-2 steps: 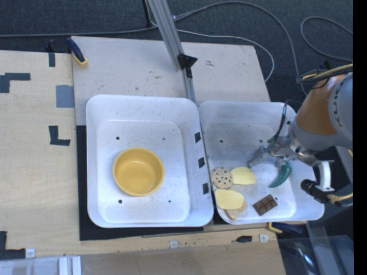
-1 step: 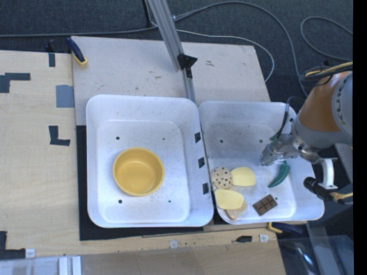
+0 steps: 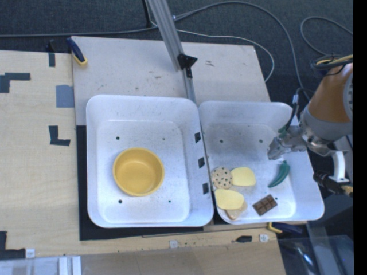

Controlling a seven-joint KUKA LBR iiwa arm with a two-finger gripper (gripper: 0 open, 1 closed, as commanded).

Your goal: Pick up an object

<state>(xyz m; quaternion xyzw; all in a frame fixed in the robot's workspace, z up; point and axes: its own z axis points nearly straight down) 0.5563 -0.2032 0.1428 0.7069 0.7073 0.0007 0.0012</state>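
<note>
My gripper [image 3: 277,150] hangs over the right side of the right bin [image 3: 229,113], just above and left of a green pepper-shaped object [image 3: 279,175]. Nothing shows between its fingers. Along the bin's near side lie a round speckled cookie [image 3: 222,178], a pale yellow piece [image 3: 243,177], a larger yellow piece [image 3: 229,199] on top of a tan one, and a brown chocolate bar [image 3: 265,204]. A yellow bowl [image 3: 138,171] sits in the left bin [image 3: 103,113].
A metal pole [image 3: 169,30] slants down from the top to the seam between the bins. Cables trail over the dark floor at the upper right. The wooden bench stretches to the left.
</note>
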